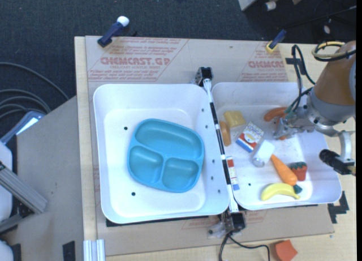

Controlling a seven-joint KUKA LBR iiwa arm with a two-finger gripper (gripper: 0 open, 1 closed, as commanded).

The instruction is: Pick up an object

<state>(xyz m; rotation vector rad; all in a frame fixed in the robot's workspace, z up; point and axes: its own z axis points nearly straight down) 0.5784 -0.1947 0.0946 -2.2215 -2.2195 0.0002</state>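
Reaching in from the right, the gripper (284,129) hangs low over the right bin (249,93), just beside an orange sausage-like toy (275,113); its grip cannot be told. A carrot (281,169) lies nearer the camera.

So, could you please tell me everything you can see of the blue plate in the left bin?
The blue plate is a rounded, sky-blue tray, seemingly plastic, moulded into three compartments: one long section along its far side and two smaller ones nearer the camera. It lies flat and upright on the floor of the left bin, roughly central, turned slightly askew. Nothing rests in it.
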